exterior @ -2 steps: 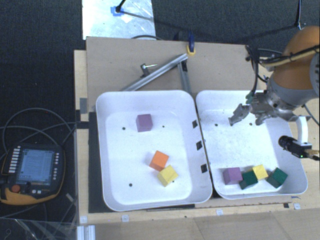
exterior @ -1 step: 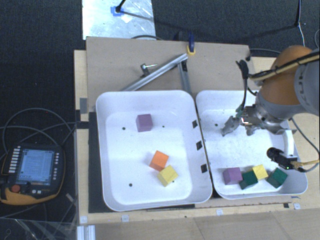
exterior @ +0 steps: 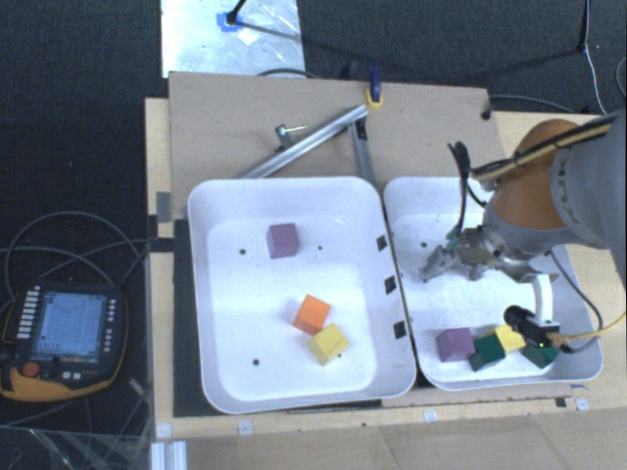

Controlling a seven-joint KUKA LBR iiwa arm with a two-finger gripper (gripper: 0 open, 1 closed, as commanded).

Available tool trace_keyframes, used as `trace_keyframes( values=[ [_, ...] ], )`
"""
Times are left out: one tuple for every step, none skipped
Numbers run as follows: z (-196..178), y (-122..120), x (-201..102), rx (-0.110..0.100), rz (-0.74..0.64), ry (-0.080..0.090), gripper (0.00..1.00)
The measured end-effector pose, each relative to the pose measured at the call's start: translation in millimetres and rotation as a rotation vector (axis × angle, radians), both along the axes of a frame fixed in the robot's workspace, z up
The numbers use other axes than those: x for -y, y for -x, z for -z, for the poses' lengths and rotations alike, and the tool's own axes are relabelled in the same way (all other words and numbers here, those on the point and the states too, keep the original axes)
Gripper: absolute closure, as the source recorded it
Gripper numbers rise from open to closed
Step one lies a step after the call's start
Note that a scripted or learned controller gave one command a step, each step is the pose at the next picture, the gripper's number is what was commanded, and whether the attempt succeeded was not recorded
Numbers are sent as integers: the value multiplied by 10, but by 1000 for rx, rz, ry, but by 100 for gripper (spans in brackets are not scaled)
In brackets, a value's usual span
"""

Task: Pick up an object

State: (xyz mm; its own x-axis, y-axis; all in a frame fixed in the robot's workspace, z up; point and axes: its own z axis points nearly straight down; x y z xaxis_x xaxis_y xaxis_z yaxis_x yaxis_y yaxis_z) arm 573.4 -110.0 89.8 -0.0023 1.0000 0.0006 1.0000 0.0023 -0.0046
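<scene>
Bright even overhead light; white bins (exterior: 294, 199) near glare; soft shadows; slight overall blur.

No text, label, brand, number or sign can be read anywhere here. The handheld control pendant (exterior: 61, 343) left of the table has a lit screen (bluish, with faint rows that may be writing), but nothing on it is legible, and its buttons show no readable markings.
</scene>
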Motion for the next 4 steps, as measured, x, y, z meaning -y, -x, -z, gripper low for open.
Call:
trace_keyframes(
  values=[
    [-148,-24,5,9,-2,1,100],
    [-793,-26,1,13,-2,2,100],
    [-1413,21,28,13,-2,2,100],
    [-1943,5,32,13,-3,2,100]
  ],
)
